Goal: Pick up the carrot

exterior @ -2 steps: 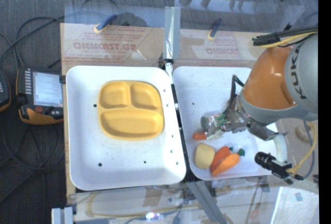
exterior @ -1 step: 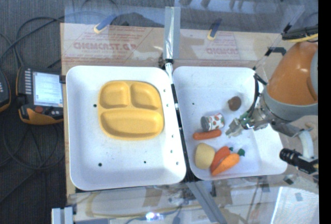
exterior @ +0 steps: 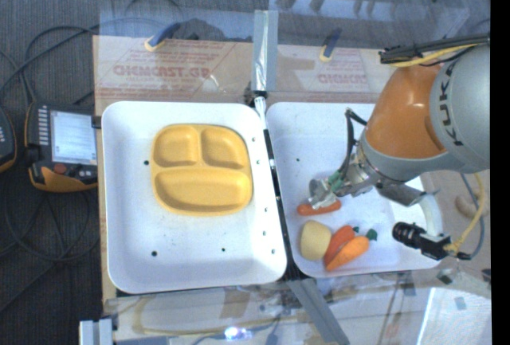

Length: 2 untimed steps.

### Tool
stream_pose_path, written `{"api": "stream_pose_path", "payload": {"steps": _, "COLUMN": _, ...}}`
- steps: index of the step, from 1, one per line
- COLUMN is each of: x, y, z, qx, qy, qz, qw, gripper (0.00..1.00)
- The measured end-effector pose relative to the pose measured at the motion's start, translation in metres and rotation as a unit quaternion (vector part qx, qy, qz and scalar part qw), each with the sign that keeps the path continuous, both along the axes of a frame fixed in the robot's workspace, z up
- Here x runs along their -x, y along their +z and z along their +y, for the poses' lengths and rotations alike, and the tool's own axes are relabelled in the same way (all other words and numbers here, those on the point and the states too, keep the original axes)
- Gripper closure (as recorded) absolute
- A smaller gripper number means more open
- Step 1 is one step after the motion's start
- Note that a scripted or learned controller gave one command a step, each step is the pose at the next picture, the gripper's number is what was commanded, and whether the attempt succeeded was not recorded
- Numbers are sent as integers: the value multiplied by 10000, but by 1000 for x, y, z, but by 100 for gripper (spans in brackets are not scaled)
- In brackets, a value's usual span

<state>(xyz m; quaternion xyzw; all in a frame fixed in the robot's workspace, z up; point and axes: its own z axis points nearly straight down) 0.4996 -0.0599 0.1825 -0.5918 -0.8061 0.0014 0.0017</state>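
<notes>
One carrot [exterior: 349, 248] is lying in the right bin [exterior: 296, 140], near its front edge, orange with a green tip pointing right. It is lying just beside a pale yellow lump [exterior: 315, 240] on its left, apparently touching it.

Pincer [exterior: 323, 192] is hanging low over the same bin, above and slightly left of the carrot, not over it. Its tip is sitting at a slim red-orange piece [exterior: 319, 208], which is lying between pincer and carrot. Whether it is touching that piece: cannot tell. How wide the pincer is standing: cannot tell, detail too small and blurred.

Step, as judged: approach phase; nothing is showing as gripped, and the carrot is lying free on the bin floor.

Next move, as judged: the pincer is needing to shift toward the bin's front and a little right, centre over the carrot's body, align across its narrow axis, then descend. Risk: the lump is crowding the carrot's left side, and the slim piece is lying in the path.

Left bin [exterior: 119, 200] is holding a yellow tray [exterior: 202, 168]; not involved.
</notes>
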Motion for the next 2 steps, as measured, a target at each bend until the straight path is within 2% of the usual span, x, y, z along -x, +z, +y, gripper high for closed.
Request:
{"api": "stream_pose_path", "payload": {"steps": 1, "x": 15, "y": 6, "z": -29, "qx": -5, "qy": 2221, "qz": -20, "qw": 9750, "gripper": 100}}
{"api": "stream_pose_path", "payload": {"steps": 2, "x": -2, "y": 0, "z": 59, "qx": -4, "qy": 587, "qz": -3, "qw": 9983, "gripper": 100}}
